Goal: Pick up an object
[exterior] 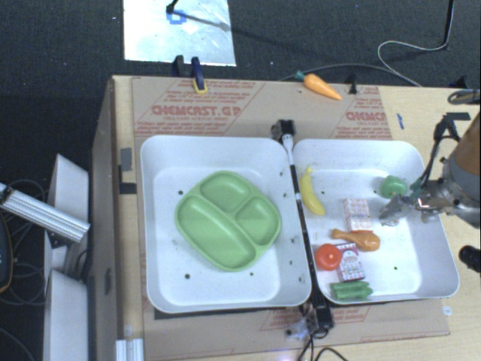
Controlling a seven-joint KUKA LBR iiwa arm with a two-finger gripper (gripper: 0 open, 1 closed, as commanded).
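The pincer [396, 210] is hung low in the right bin [432, 277] — near the green toy [392, 186] — whether spread cannot be told

Green tray [228, 219] in left bin [161, 164]. Right bin [432, 277]: banana [310, 192], tomato [328, 256], drumstick [358, 238], two boxes. Gripper [398, 207] low at right side, beside green ball [392, 186]. Carrot [322, 86] on far surface.

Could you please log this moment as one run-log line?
gripper: over right bin, nothing seen held | nearest: green toy | tray: left bin
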